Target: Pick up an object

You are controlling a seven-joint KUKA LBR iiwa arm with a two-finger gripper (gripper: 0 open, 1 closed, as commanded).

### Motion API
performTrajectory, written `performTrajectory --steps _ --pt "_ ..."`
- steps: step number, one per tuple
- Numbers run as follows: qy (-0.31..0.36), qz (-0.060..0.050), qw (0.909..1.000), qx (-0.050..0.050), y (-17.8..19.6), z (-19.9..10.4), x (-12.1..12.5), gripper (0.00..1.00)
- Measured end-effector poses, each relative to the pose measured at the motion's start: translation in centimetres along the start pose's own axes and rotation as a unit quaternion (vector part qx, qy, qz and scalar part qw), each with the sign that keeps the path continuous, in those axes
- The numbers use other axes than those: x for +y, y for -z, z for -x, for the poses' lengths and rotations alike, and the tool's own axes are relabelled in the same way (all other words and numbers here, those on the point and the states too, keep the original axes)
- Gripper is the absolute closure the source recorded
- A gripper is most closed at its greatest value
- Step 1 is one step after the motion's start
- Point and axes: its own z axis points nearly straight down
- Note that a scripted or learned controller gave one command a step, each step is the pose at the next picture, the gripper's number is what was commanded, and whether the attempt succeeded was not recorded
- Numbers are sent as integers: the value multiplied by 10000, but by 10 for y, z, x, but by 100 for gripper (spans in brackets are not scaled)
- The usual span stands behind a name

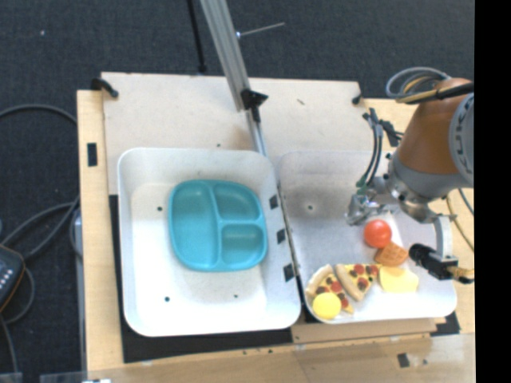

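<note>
arm [435,146] bends over right bin [319,194], gripper [363,208] beside tomato [378,233].

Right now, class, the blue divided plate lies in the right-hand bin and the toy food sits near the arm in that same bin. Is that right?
Not quite. The camera view shows the blue divided plate in the left bin, alone. The toy food, including the red tomato, pizza slice and yellow cheese block, does sit in the right bin near the arm.

Glossy turquoise plastic tray [217,224], matt white bins [144,309], pale raw-wood bench [176,110], brushed-metal post [227,42].
</note>
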Motion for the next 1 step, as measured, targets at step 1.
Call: performTrajectory --steps 1 --pt "3 5 10000 -2 64 4 -2 100"
